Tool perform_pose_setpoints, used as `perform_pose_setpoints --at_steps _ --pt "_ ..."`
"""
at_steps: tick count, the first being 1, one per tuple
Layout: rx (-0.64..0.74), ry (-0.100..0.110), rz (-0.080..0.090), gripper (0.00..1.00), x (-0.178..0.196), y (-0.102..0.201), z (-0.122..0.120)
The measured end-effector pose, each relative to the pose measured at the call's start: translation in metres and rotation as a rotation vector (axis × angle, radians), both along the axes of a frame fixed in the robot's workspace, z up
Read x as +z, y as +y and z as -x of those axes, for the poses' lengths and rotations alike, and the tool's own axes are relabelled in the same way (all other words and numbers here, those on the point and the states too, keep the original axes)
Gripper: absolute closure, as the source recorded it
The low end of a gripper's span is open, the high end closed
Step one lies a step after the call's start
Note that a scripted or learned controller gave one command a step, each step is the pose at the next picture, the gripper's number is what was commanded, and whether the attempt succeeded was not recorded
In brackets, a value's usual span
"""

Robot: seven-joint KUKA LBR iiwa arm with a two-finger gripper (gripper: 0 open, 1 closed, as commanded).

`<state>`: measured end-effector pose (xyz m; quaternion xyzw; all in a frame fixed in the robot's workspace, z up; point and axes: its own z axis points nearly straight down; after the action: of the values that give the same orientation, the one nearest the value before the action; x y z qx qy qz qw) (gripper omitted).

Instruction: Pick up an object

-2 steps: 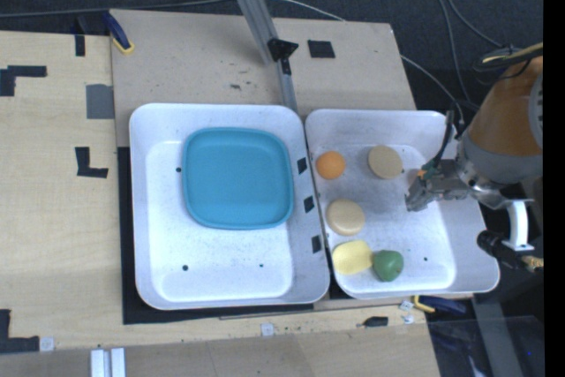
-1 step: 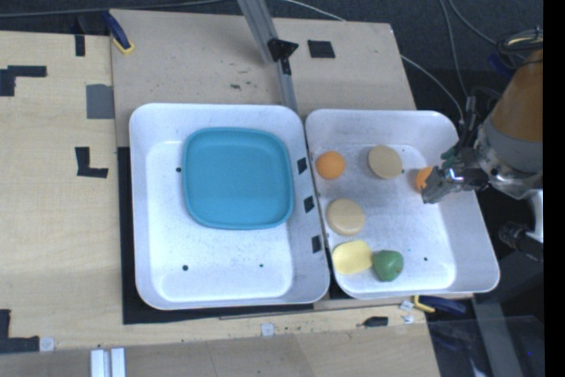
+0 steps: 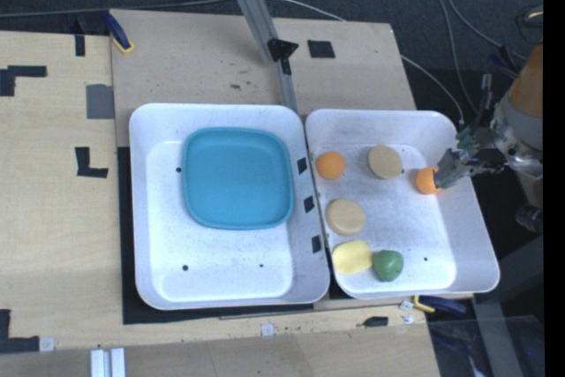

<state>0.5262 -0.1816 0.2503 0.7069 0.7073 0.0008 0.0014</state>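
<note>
- Gripper (image 3: 448, 170) sits at the right bin's (image 3: 459, 274) right wall, tips just beside a small orange ball (image 3: 425, 181). I can't tell whether the fingers are spread or closed; too dark and small.
- I read the ball as the nearest target. It lies touching or almost touching the wall, so I judge one finger needs room on the wall side, else it rolls off.
- I'd come straight down, centred, and close slowly.
- Right bin also has: second orange ball (image 3: 330, 165), two tan round pieces (image 3: 385, 162) (image 3: 345, 215), a yellow lump (image 3: 351, 257) touching a green lump (image 3: 387, 265).
- Left bin (image 3: 159, 278) holds a blue square plate (image 3: 237, 177).
</note>
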Motion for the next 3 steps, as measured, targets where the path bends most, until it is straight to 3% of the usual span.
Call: perform_pose_setpoints --at_steps 3 --pt "0.003 0.005 -0.001 1.0 -0.014 0.148 -0.022"
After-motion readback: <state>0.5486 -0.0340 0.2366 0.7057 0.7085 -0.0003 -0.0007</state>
